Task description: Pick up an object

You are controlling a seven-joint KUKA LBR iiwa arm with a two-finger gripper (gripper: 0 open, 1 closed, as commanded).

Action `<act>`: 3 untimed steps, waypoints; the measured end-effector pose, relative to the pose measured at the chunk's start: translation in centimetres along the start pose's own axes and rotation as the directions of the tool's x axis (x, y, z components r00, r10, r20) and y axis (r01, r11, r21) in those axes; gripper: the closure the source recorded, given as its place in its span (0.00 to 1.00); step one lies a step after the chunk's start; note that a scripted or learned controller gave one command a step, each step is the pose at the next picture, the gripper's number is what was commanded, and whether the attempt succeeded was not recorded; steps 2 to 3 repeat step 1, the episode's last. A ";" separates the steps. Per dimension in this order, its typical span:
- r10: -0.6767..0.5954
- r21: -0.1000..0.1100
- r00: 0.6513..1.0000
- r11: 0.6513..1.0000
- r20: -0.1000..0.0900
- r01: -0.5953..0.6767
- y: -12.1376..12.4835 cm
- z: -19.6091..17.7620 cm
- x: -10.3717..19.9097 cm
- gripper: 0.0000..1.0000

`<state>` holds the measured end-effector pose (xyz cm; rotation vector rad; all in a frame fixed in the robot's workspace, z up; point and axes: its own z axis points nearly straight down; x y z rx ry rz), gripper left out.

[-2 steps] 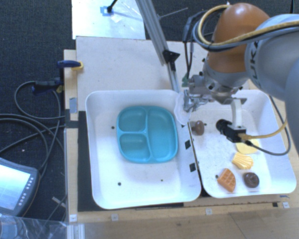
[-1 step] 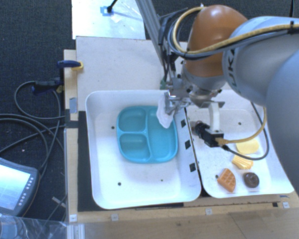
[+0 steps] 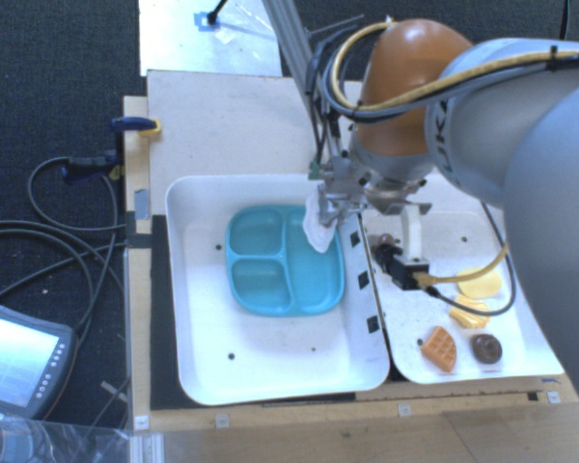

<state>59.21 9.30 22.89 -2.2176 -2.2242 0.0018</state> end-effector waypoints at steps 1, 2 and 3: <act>0.001 -0.001 1.000 1.000 -0.001 -0.001 0.0 -0.1 0.0 0.00; 0.001 -0.001 1.000 1.000 -0.001 -0.001 0.0 -0.1 0.0 0.00; 0.001 -0.001 1.000 1.000 -0.001 -0.001 0.0 -0.1 0.0 0.00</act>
